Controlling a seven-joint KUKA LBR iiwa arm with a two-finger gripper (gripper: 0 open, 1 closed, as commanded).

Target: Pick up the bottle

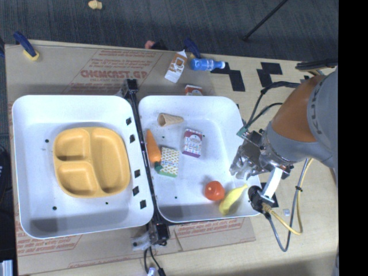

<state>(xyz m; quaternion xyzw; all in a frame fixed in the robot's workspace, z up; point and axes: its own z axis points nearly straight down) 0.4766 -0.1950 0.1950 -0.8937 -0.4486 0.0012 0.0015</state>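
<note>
Two shallow white bins are seen side by side on the bench, and the right bin (230, 105) is taken as the landmark. Within it, an ice-cream cone (170, 119) is laid near its far wall, and a small purple carton (193, 142) is placed near its middle. Along its left wall an orange carrot (152, 147) is laid, with a patterned green-and-white packet (168, 161) just beside it. Toward its near right corner a red tomato (214, 190) is set, and a yellow banana (232, 200) is propped just beside the tomato, against the near rim.

To the left of the right bin, the left bin (23, 154) is occupied by a yellow divided plate (91, 160) with three compartments.

The blue bottle (205, 65) is found outside both bins, lying on its side on the bench beyond the right bin's far edge; a small white carton (176, 66) is lying just left of it.

The gripper (244, 167) is positioned over the right bin's right rim, well apart from the bottle. How far it is opened cannot be told, and nothing is seen to be held by it.
</note>
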